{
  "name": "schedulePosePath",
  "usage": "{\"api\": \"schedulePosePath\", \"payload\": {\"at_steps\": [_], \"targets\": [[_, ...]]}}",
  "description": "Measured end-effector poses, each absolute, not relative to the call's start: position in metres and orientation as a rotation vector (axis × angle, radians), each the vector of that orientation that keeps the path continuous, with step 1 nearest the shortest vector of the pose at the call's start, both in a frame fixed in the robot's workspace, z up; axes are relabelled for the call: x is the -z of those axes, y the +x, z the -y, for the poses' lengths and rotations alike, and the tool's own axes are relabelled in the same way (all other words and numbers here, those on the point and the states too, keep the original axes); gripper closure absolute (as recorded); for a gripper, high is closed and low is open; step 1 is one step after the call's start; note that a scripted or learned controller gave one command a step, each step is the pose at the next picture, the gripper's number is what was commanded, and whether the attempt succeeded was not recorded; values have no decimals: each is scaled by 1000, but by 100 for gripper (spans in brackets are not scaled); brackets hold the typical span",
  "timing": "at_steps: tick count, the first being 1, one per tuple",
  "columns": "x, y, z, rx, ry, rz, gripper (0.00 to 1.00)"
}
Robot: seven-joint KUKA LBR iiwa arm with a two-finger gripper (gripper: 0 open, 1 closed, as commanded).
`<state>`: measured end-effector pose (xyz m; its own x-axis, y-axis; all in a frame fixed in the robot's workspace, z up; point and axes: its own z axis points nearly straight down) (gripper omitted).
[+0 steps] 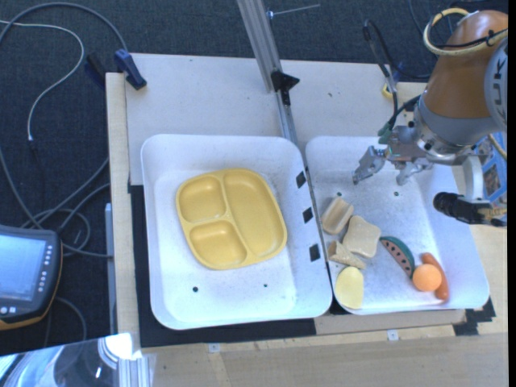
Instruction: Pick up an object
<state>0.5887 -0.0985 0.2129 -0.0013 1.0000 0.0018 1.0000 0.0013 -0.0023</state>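
- The gripper (pixel 385 164) hangs over the far part of the right bin (pixel 459 289), its fingers splayed open with nothing between them.
- The pickable things sit in a huddle at the near end of that bin: tan bread pieces (pixel 351 234), a pale yellow round (pixel 349 287), a watermelon slice (pixel 397 253), an orange ball (pixel 426 277) touching a carrot-like piece (pixel 436 274).
- My worry is the crowding. The bread pieces overlap each other, so a descent there could jam a finger onto a neighbour or merely shove the pile.
- The ball looks likely to roll away if nudged off-centre, and it lies close to the bin's near right wall.
- The flat yellow round lies low; fingers may skate over it.
- The left bin (pixel 161 216) holds a yellow divided tray (pixel 231 217).
- Both bins rest on a pale desk (pixel 201 87); dark carpet, loose cables and a screen (pixel 24 272) lie to the left.
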Motion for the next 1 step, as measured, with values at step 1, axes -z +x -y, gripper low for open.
{"api": "schedulePosePath", "payload": {"at_steps": [1], "targets": [[-213,589,99,0,-2219,2221,0]]}}
